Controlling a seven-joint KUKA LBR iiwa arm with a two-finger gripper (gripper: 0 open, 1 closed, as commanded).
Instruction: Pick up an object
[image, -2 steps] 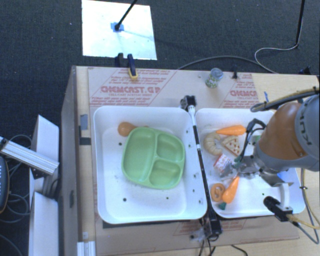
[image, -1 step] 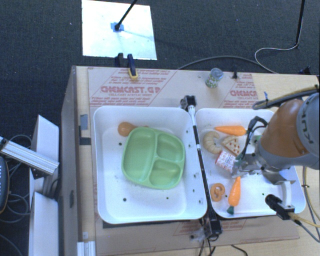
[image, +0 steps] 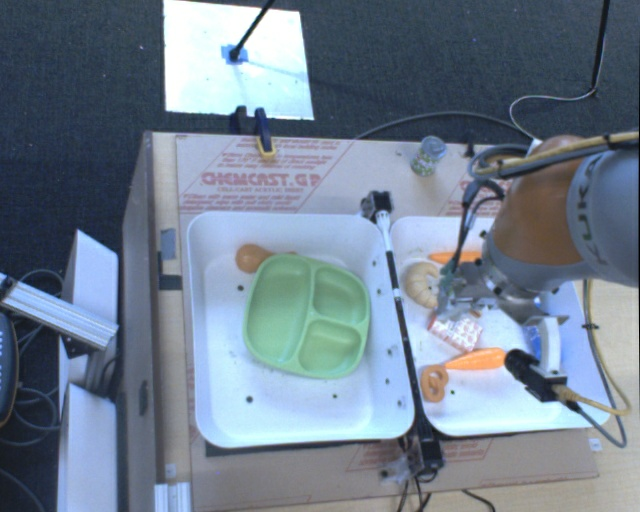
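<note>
My gripper (image: 458, 300) hangs low in the right bin (image: 500, 425), just above a red and white checkered packet (image: 455, 330). A pale ring-shaped bagel (image: 419, 284) lies just left of it. An orange carrot (image: 474, 360) lies below the packet, with a small brown pretzel (image: 434, 382) at its left end. Another orange piece (image: 450, 257) pokes out behind the arm. A blue and white object (image: 545, 342) sits at the right, partly hidden by the wrist. The arm covers much of the bin's far half.
The left bin (image: 215, 400) holds a green divided plate (image: 307, 316) and a small orange ball (image: 250, 258) at its upper left. A black divider rail (image: 396, 300) separates the bins. A small jar (image: 430, 155) stands on the bench behind.
</note>
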